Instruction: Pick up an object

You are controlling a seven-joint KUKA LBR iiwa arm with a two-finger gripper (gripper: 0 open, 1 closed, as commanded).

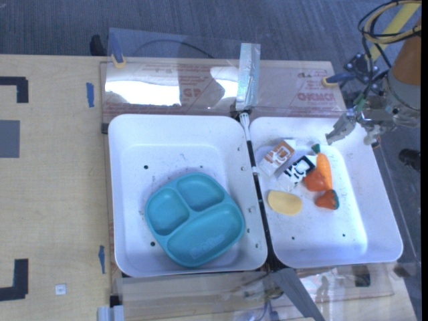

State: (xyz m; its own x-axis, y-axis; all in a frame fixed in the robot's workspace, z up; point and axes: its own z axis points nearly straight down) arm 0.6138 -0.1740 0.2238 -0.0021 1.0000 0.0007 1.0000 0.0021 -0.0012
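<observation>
Two white bins side by side on the table: left bin (134, 139) with a teal divided plate (194, 218); right bin (364, 226) with a cluster of small things near its far-left part. Cluster, from far to near: brown-and-white packet (279, 154), black-and-white card (299, 168), toy carrot (322, 173), red strawberry (327, 200), yellow oval piece (285, 202). Claw (349, 127) above the far right corner of the right bin, beside the cluster and clear of all of it, pinching nothing; spread or pressed together cannot be told at this angle. Step in hand, by judgement: approach before the grasp. Best target probably the strawberry or the yellow piece, each with free floor around it. Carrot touching the card, hence risk of a double catch or a slip. Descent straight down, centred over the chosen thing.
</observation>
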